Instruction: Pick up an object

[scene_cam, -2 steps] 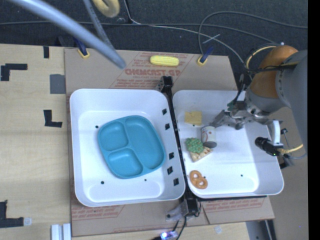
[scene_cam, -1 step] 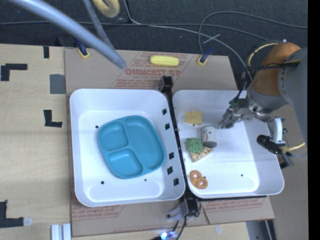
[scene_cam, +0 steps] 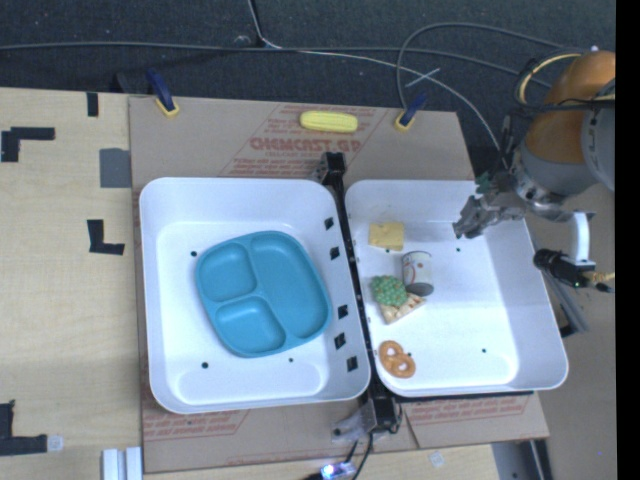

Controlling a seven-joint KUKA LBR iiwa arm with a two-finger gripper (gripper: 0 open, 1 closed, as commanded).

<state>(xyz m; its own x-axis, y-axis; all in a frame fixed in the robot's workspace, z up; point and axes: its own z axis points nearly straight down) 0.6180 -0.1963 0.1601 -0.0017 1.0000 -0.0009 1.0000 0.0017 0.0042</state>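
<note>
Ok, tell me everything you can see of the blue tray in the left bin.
The blue tray is a light blue, smooth, plastic-looking dish with rounded corners and three compartments: two upper, one wider lower. Nothing lies in them. It rests flat, turned at a slant, on the floor of the left bin, roughly centred, clear of the walls. The claw is far off, over the right bin.

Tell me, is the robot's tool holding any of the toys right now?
No. The tool hovers over the right bin's upper right part, with nothing between its fingers. The toys lie apart from it.

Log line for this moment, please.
gripper: over right bin, upper right, nothing seen held | cheese, broccoli, pretzel: untouched
</note>
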